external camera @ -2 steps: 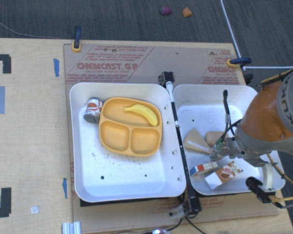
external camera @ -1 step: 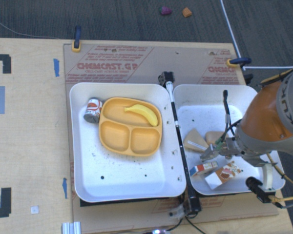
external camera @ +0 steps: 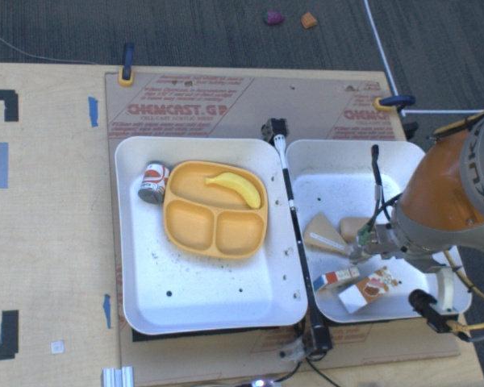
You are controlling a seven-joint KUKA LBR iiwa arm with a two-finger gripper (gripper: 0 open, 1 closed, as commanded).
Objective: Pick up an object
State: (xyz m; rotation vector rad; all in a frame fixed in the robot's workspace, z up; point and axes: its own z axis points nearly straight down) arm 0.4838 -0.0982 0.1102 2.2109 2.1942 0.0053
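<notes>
Orange-banded arm holds its tool [external camera: 363,248] low in the right bin [external camera: 327,164], touching a tan wedge-shaped block [external camera: 323,236]. Block's long axis runs leftward from the tool. Whether the tool is apart or together, I cannot tell.

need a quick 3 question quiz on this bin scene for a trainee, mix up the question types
1. True or false: the banana lies in the largest compartment of the orange divided plate.
2. Which bin is the gripper over: A) left bin B) right bin
3. Fill in: the small can lies against the plate's ____ edge in the camera view.

Key: 1 true; 2 B; 3 left
</notes>
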